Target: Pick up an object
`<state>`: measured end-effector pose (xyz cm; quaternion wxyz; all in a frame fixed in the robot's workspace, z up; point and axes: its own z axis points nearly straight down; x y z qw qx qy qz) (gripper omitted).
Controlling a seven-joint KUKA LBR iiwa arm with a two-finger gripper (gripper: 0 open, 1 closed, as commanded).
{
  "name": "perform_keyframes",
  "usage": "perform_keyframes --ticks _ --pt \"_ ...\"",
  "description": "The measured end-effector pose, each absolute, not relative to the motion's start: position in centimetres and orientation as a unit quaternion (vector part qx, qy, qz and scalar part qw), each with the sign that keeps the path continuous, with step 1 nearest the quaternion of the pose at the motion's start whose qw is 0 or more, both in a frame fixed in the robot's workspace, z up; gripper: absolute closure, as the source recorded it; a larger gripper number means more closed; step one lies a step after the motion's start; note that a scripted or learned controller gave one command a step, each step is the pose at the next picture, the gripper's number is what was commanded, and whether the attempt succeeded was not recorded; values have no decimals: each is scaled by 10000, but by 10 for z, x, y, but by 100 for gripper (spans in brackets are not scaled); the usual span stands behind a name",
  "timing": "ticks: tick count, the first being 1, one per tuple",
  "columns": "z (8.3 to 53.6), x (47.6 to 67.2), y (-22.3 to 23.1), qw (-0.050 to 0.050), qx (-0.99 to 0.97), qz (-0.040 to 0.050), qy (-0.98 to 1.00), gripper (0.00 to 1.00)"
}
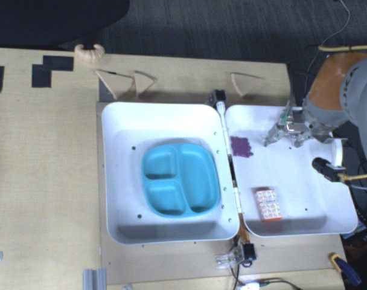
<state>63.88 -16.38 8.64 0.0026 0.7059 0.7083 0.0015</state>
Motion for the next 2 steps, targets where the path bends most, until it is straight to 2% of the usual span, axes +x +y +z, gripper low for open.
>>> perform_keyframes --ticks 1,2 --pt "104 536 -206 13 7068 2 7074 0" --pt "115 538 -205 25 7058 20 7084 100"
